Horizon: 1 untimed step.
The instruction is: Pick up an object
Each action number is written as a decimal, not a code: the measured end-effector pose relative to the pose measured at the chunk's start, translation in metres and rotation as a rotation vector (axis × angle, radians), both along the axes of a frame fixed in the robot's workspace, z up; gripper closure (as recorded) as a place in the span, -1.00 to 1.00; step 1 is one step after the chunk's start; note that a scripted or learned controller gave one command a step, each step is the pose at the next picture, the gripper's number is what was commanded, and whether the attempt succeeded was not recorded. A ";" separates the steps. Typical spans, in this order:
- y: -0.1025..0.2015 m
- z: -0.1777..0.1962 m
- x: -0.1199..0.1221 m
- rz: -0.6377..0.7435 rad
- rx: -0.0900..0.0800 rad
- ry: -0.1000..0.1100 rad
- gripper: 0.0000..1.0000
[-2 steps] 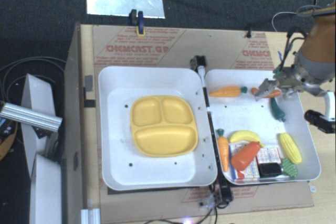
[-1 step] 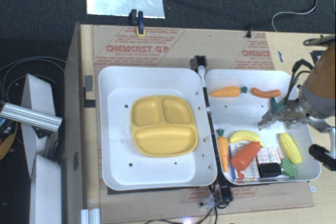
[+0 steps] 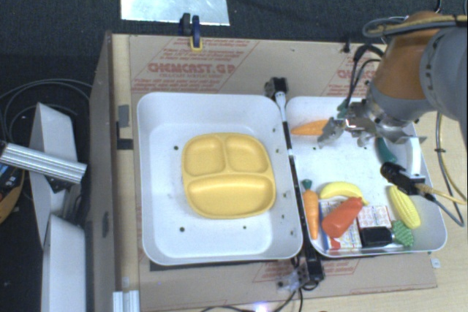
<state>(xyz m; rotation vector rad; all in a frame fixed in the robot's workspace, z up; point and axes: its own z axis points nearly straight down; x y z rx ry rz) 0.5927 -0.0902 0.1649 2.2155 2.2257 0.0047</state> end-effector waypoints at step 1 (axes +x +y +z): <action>0.038 0.019 -0.076 -0.002 -0.001 0.002 -1.00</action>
